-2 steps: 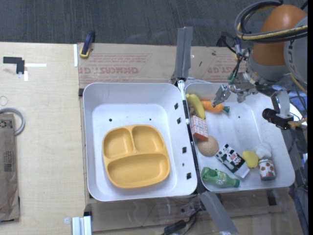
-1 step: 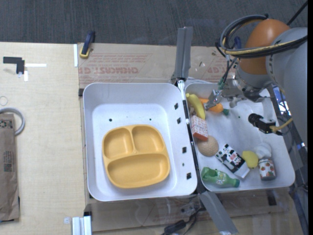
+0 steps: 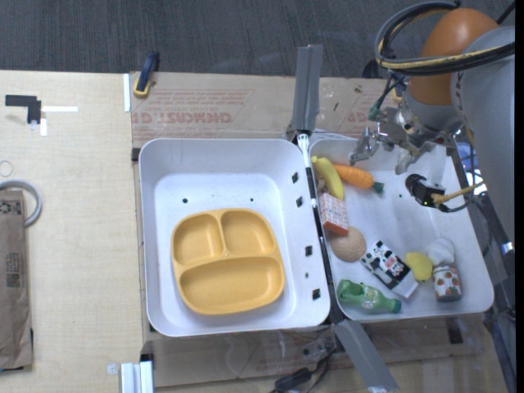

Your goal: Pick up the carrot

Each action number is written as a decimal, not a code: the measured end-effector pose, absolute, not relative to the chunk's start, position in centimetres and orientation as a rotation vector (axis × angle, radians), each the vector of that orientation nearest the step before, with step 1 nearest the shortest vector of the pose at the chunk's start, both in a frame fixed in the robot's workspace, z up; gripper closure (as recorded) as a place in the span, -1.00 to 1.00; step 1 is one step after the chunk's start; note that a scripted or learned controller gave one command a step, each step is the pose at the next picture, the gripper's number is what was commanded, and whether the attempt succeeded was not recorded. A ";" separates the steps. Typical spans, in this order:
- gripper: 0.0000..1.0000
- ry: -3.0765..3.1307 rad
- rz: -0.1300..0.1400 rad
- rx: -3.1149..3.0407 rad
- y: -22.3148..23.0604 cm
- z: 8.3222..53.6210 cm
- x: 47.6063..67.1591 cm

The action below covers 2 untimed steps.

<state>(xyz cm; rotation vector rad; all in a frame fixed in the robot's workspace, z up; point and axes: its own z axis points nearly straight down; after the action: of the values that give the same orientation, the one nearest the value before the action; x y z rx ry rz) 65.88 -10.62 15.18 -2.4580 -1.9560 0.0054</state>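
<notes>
Right bin (image 3: 483,289): the carrot (image 3: 357,176) is found lying near the back left corner, just beside a banana (image 3: 329,176). A small carton (image 3: 333,212), a round tan item (image 3: 348,244), a black-and-white box (image 3: 386,265), a green bottle (image 3: 368,296), a lemon (image 3: 419,265) and a small jar (image 3: 447,283) are also held there.

Jaws (image 3: 382,147): positioned over the back of the bin, just above the carrot, spread open, nothing gripped.

Left bin (image 3: 155,236): a yellow divided plate (image 3: 228,259) is contained.

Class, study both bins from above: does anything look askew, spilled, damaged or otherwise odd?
Nothing is spilled or broken. The right bin is a loose jumble: the carrot and banana lie against each other and a green bottle lies on its side. The yellow plate sits flat in the left bin.
</notes>
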 end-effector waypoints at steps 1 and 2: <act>-1.00 -2.016 -0.017 -2.422 -11.0 10.0 66.2; -1.00 -2.079 0.005 -2.356 -15.7 20.7 65.9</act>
<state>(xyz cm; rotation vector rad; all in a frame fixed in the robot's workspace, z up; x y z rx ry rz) 65.91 -15.74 20.68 -2.3558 -2.0786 0.0046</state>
